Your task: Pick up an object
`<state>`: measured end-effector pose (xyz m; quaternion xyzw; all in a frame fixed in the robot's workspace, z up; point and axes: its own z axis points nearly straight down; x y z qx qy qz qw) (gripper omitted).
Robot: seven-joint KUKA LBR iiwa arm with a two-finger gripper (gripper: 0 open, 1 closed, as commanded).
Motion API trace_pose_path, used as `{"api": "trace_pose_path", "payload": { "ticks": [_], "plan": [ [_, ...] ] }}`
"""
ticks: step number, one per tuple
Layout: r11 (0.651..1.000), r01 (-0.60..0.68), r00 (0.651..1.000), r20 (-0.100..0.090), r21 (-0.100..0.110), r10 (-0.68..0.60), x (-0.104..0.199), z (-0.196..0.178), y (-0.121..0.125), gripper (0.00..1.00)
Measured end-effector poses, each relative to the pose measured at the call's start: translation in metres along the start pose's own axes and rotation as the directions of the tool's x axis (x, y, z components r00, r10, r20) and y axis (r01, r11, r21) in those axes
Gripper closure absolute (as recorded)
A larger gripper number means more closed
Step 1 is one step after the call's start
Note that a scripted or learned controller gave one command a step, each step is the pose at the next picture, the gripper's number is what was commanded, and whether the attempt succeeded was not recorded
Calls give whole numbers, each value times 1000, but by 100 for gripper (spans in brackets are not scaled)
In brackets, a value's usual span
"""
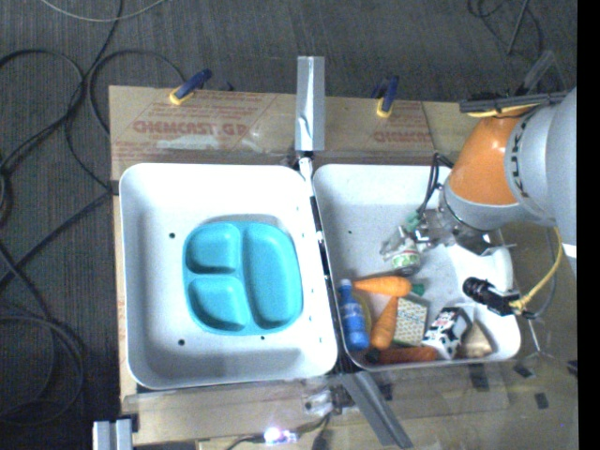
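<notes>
While objects [398, 322] crowd its near edge, right bin's [375, 195] far half seems bare.

The arm [525, 167] bends down from the right, its pincer [411, 242] lowered, pointing left.

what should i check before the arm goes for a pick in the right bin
1. Gripper over the right bin: ok, it hangs above the bin's middle.
2. Nothing already held: cannot tell, the view is too cluttered at the gripper tip.
3. Targets present: ok, two orange carrots, a blue bottle and a dice-like block lie along the near wall.
4. Targets separated: not ok, the carrots and a patterned square overlap in a heap.
5. Gripper above a target: not ok, the heap lies nearer the camera than the gripper.
6. Left bin: ok, the teal divided tray sits apart from the pick.
</notes>
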<state>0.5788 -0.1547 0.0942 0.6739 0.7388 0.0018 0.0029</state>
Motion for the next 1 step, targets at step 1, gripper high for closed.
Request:
{"api": "trace_pose_path", "payload": {
  "ticks": [1],
  "plan": [
    [996, 92, 996, -2, 12, -92, 97, -176, -10, 100]
  ]
}}
